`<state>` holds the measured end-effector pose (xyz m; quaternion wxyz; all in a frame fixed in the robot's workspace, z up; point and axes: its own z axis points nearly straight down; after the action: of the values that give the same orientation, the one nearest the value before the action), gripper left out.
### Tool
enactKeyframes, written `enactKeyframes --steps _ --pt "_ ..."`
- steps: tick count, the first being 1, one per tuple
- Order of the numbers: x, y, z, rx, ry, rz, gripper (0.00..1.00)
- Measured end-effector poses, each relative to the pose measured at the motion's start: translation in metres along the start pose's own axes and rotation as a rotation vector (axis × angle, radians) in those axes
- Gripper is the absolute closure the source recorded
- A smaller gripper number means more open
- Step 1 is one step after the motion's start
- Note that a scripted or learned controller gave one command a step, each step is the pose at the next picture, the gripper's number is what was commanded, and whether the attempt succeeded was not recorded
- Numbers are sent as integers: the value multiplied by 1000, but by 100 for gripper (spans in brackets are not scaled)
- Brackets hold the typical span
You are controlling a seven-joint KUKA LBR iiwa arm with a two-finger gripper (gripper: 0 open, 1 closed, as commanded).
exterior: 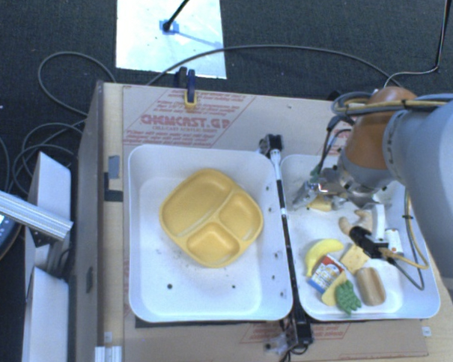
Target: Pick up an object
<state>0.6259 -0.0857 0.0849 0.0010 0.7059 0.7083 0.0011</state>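
My gripper (pixel 310 194) hangs low over the far left part of the right bin (pixel 424 298), on the grey arm with its orange band. Just beneath it lies a pale yellow piece (pixel 321 207); contact between the two cannot be made out. Nearer the front of that bin lie a yellow banana (pixel 323 251), a yellow cheese wedge (pixel 354 258), a small blue and red carton (pixel 326 274), a green leafy piece (pixel 347 296) and a brown bread roll (pixel 370 286). A tan piece (pixel 347 224) lies just right of the gripper.
The left bin (pixel 151 286) holds a yellow compartment plate (pixel 211 216). A dark divider rail (pixel 283 216) runs between the two bins. Cables and a blue and yellow clamp (pixel 189 88) sit behind the bins.
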Motion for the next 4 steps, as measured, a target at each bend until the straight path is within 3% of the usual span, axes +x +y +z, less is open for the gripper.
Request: enactKeyframes --steps 1,2,3,4 --pt "-59 -64 -36 1 -2 3 0" --pt "-8 -104 0 2 0 1 0" --pt "-29 -9 0 0 -1 -1 0" --pt "-95 -138 0 2 -2 3 0"
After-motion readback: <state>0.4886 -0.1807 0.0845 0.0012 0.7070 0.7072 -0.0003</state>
